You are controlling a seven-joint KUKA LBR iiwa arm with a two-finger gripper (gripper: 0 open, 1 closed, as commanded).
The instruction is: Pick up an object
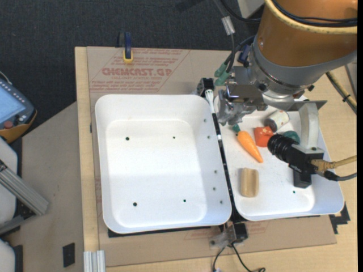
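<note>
The fingers (231,115) hang low over the far end of the right bin (326,200), beside the wall it shares with the left bin (153,157); whether they stand apart or closed I cannot tell, for the wrist hardware hides the tips, and nothing shows between them.

Nearest the fingers, just below and slightly right of them, lies the carrot (249,145), orange, tapered, slanting across the bin floor; it looks like a light, hard plastic toy, smooth and likely slippery, so I judge the best hold to be across its thicker upper half, where the taper will not squeeze it out of the grip.

Just right of the carrot sits a red piece (263,136), with a white piece (278,119) and a teal piece (291,136) further out, partly hidden by the black fitting (290,153); these are crowded and would be awkward to close on.

Further toward the near rim from the fingers, well apart from the rest, lies a tan block (248,182); it seems stiff, light and flat-sided, so gripping across its narrow width should be the easier pick.
</note>
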